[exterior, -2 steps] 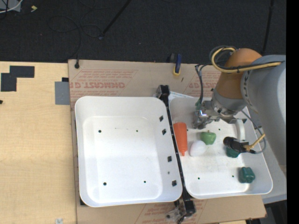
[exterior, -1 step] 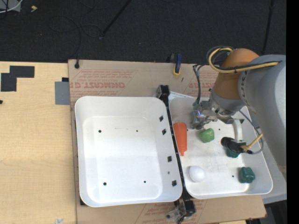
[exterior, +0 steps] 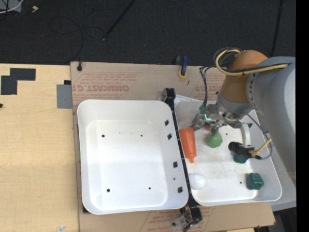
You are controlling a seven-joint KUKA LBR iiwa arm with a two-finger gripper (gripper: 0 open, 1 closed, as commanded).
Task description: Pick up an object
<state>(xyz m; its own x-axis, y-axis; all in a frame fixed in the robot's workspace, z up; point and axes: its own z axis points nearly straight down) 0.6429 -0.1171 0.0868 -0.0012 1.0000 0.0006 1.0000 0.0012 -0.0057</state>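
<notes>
Green lump (exterior: 214, 139): state position relative to the orange cone (exterior: 188, 143). (Operator)

It sits on the floor of the right bin (exterior: 227, 170), just to the right of the orange cone, level with the cone's wide upper half and not touching it. (Technician)

State the position and condition of the hand (exterior: 211, 125). (Operator)

The hand is up and to the right of the orange cone, low over the bin and directly beyond the lump in this view. How far it is open cannot be determined. Nothing can be confirmed as held, and contact with the lump cannot be determined. (Technician)

List the remaining items. (Operator)

The orange cone lies with its narrow end pointing toward the near edge. A white ball (exterior: 197, 181) rests just below that narrow end. A dark green block (exterior: 255, 181) lies well to the right of the cone and lower. The left bin (exterior: 125, 153) lies immediately to the cone's left, across the shared rims. Both bins rest on the surface (exterior: 34, 144). (Technician)
</notes>
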